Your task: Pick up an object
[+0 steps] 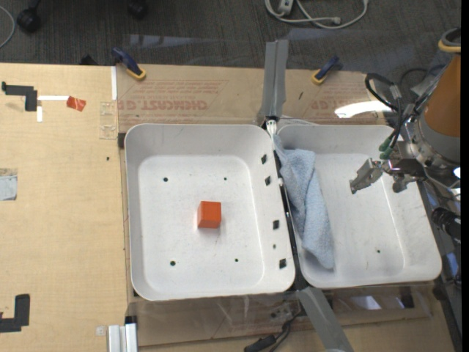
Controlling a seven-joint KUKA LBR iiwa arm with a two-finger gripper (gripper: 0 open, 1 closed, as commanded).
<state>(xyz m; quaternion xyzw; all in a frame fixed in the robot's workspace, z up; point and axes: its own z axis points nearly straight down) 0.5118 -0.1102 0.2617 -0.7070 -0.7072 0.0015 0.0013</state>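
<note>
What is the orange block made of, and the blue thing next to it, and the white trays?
The orange block looks like solid plastic or foam: flat matte faces, crisp edges. The blue thing is soft cloth, probably a towel, since it sags in folds over the tray's edge. The white trays look like smooth moulded plastic, with rounded corners and a slight sheen.

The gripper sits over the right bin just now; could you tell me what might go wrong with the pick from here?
1. The gripper is above the right bin, far from the orange cube in the left bin, so a descent here would likely close on nothing.
2. The blue cloth drapes along the divider; crossing low might snag it.
</note>
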